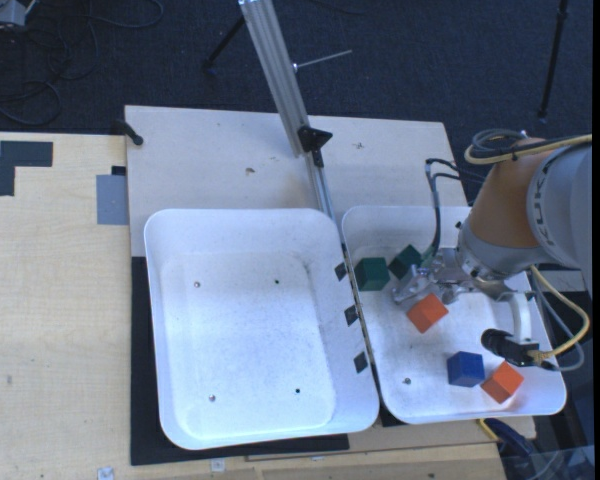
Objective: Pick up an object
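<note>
The right bin [410,393] holds several small blocks. My gripper [421,287] is low over the upper middle of this bin, reaching in from the right. An orange block [427,313] lies tilted just below and in front of it, touching or nearly touching. A green block [372,273] sits to the gripper's left near the bin's left wall. A darker green block [405,260] is close behind the gripper. A blue block [465,368] and a second orange block [502,381] rest side by side near the front right corner.
The large left bin [180,238] stands beside the right one, sharing a clipped divider [350,313]. A slanted aluminium rail [280,73] rises behind the bins. Cables [540,343] loop off the arm over the right bin's right edge.
</note>
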{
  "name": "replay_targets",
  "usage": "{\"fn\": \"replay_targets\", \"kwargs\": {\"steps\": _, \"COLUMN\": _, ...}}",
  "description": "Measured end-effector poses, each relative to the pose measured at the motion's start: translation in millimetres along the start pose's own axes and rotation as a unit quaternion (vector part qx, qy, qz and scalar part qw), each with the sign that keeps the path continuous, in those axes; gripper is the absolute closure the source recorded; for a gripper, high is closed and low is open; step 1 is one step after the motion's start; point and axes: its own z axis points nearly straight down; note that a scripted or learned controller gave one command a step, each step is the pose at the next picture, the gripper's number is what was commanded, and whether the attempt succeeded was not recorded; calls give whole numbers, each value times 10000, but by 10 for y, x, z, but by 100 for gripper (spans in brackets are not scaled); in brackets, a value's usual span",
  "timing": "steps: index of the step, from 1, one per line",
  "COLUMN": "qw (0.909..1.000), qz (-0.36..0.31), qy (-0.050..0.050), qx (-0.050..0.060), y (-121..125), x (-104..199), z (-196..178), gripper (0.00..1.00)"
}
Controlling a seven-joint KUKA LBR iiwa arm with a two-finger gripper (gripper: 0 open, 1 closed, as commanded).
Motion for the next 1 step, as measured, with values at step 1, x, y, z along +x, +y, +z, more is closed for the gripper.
{"fn": "replay_targets", "kwargs": {"steps": 1, "qw": 10000, "qz": 8, "qy": -6, "qx": -20, "y": -178, "x": 322, "z": -18, "gripper": 0}}
